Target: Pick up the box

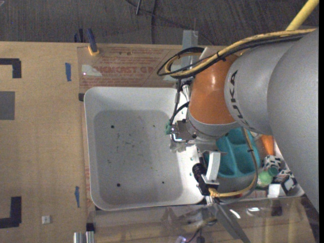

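Over the right bin [296,190] the arm [273,85] half-covers a teal tray [235,156]; I cannot tell how wide the end effector [178,134] is.

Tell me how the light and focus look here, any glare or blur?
Camera view: light is soft and even; the left bin has a grey, shaded floor against its bright rim; the arm, close to the lens, is soft-edged; small white glints sit on the clear plastic along the bottom edge.
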Robot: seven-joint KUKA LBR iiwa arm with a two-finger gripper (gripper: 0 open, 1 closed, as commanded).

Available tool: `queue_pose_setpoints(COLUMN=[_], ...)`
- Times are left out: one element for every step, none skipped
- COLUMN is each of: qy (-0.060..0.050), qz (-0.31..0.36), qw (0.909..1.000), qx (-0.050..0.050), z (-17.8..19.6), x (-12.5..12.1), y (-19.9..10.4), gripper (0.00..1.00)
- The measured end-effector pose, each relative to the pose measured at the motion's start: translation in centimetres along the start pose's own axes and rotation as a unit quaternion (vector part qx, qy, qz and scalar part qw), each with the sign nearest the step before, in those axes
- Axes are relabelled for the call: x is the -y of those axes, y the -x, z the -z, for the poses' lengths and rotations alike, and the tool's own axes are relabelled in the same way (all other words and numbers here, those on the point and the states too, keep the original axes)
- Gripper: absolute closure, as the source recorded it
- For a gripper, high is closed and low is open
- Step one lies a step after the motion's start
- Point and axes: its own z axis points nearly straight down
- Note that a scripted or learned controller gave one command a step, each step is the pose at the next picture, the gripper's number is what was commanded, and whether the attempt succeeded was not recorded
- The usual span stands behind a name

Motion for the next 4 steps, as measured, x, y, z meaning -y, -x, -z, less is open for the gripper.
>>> queue_pose_setpoints(qy=[0.004, 0.0, 0.006, 0.007], qz=[0.018, 0.122, 0.133, 0.308], qw=[0.9998, 0.9926, 0.991, 0.9515], qx=[-0.003, 0.0, -0.004, 0.001], z=[-8.3, -0.7, -8.3, -8.2], x=[3.0, 3.1, 2.8, 2.6], y=[-8.5, -12.4, -12.4, -11.8], gripper=[1.0, 1.0, 1.0, 1.0])
